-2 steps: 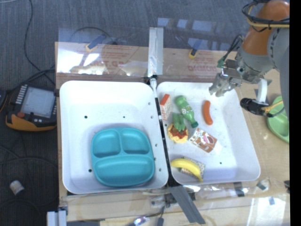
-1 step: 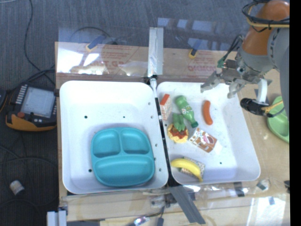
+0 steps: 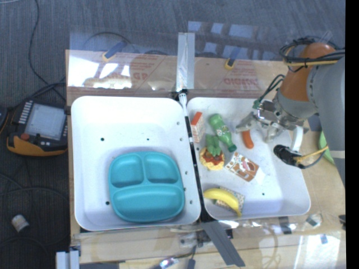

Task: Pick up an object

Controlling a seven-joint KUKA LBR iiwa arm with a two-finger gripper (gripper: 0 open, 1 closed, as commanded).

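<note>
My gripper hangs over the back right part of the right bin, open, with nothing between its fingers. A small orange stick lies on the bin floor just below and left of it. Further left lie a green bottle-shaped toy, a red and yellow toy and an orange and white carton against the bin's left wall. A red and white packet rests in the middle, and a banana lies near the front.
The left bin holds a teal divided plate in its front half. A black cable loop hangs from the arm over the right bin's right side. A hand-held controller lies on the floor at the left.
</note>
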